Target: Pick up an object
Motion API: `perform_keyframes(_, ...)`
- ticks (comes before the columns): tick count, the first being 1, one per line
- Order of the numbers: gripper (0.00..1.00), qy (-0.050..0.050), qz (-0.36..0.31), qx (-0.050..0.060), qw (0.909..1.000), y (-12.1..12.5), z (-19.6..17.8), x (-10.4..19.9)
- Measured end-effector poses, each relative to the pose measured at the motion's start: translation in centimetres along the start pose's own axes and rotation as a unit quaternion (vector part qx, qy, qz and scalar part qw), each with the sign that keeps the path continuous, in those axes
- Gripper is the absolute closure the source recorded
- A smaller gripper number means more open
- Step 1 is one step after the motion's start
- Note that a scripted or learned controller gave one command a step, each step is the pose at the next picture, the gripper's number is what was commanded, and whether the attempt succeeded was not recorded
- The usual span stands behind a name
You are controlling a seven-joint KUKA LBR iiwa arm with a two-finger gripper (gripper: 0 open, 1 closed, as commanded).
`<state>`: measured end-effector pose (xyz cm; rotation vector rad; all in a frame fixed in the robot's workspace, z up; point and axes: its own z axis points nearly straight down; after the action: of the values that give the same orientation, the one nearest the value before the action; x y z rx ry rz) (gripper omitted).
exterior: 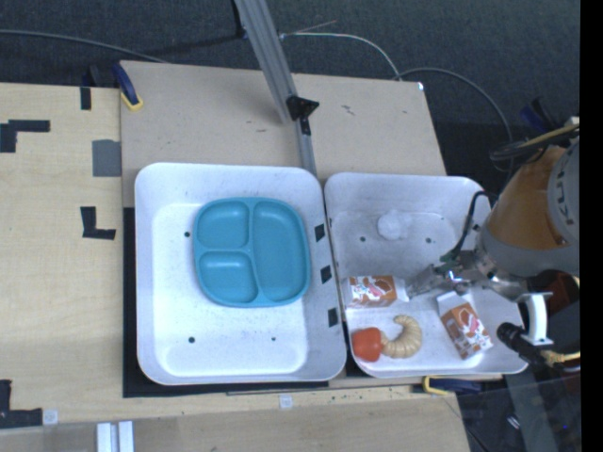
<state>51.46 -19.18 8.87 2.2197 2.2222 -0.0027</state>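
Note:
The right bin [415,188] holds several small items. A red-and-white snack packet [371,291] lies near its left wall. A red tomato-like piece [367,345] touches a tan croissant [406,337] at the front. A second packet [463,330] lies at the front right, and a pale, clear lump [392,224] rests toward the back. My gripper [435,280] hangs low in the right bin, between the two packets and just right of the first one. I see nothing held in it.
The left bin [160,281] carries a blue divided plate [252,251]. A grey metal post [273,55] slants over the bench behind the bins. The arm's orange band [528,215] and grey body rise at the right bin's far right edge.

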Motion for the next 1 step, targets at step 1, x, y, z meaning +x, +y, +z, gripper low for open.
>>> perform_keyframes(1, 1.0, 0.001, 0.0, 0.0, 1.0, -0.01, -1.03, 0.07)
